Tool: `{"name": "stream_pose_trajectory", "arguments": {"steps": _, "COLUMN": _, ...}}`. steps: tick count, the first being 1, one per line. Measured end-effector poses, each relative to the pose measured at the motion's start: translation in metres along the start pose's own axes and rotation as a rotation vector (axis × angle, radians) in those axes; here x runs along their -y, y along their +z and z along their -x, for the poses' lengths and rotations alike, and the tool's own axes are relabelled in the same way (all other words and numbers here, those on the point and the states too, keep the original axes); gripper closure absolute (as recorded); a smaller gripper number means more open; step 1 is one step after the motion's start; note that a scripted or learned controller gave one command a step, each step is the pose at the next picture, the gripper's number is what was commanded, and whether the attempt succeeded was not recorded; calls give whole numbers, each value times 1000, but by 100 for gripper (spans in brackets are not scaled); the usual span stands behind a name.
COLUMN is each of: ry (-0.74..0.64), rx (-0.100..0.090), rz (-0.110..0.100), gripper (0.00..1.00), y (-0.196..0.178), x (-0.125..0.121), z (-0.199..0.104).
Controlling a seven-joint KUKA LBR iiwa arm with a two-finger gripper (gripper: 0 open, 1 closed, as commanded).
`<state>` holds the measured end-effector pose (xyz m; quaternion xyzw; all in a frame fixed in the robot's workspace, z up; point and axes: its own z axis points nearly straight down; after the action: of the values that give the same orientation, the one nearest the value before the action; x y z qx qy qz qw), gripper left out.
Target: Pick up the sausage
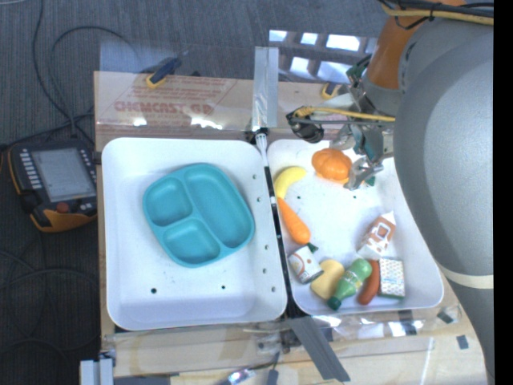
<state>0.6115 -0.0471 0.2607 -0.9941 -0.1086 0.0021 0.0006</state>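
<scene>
Far left, off the bench on the grey carpet: a teach pendant (pixel 52 184) with black-and-orange casing, cables trailing around it.

Left bin (pixel 128 295): white, shallow. A teal divided plate (pixel 198 213) with three compartments lies near its centre, turned at a slant. Nothing sits in its compartments.

Right bin (pixel 417 239): white, crowded. Just inside its left wall, a yellow banana (pixel 288 179) near the far edge, and below it an orange carrot (pixel 293 221) lying diagonally. Toward the near edge, a small white-and-red can (pixel 304 265) on its side, touching a pale yellow piece (pixel 327 277) I cannot identify. Next to that, a green bottle-shaped toy (pixel 349 281), tilted.

Sausage (pixel 369 284): short, reddish-brown, smooth, rounded ends. It lies near the bin's near-right corner, slanted, wedged between the green toy on its left and a small patterned box (pixel 392 277) on its right, appearing to touch both. Above it a white-and-orange carton (pixel 380 233) stands near the right wall.

Far part of the right bin: an orange, rounded fruit (pixel 331 164). The gripper (pixel 361 171) sits right beside it on its right, fingers pointing down toward the bin floor. Fingers look only narrowly apart with nothing seen between them; whether one finger touches the orange fruit cannot be told. The gripper is well apart from the sausage.

Right edge: the grey arm (pixel 449 135) with its orange band (pixel 393 46) fills that side.
</scene>
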Motion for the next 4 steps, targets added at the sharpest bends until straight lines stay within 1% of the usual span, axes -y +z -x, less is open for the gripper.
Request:
{"name": "stream_pose_trajectory", "arguments": {"steps": 1, "ry": -143, "rx": 2, "rz": 4, "gripper": 100, "y": 41, "x": -16, "z": -39}}
{"name": "stream_pose_trajectory", "arguments": {"steps": 2, "ry": -139, "rx": 0, "rz": 3, "gripper": 100, "y": -52, "x": -46, "z": 17}}
{"name": "stream_pose_trajectory", "arguments": {"steps": 3, "ry": -217, "rx": -1, "rz": 4, "gripper": 100, "y": -173, "x": -92, "z": 118}}
{"name": "stream_pose_trajectory", "arguments": {"steps": 4, "ry": -377, "rx": 1, "rz": 2, "gripper": 100, "y": -92, "x": -92, "z": 111}}
